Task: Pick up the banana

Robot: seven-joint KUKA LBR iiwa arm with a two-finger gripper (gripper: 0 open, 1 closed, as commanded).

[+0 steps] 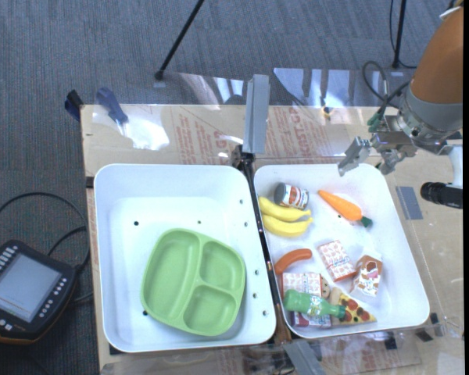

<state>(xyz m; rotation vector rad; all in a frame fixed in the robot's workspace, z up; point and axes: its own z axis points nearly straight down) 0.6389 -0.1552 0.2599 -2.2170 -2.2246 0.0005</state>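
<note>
A handheld control pendant lies on the floor at the far left. On the surface, the left bin holds a green divided tray, tilted slightly in its lower half.

The right bin holds a cluster of toys. The banana lies along the bin's left wall in its upper part, two yellow pieces side by side, with a small can touching it just above. To the right of the can lies a carrot, apart from the banana. Below are a red sausage, a small red-and-white carton, a brown-and-white carton, a green bottle resting on a pink box, and a pizza slice.

The gripper hangs above the bin's upper right corner, well apart from the banana. Its fingers are spread apart with nothing between them, touching none of the toys.
</note>
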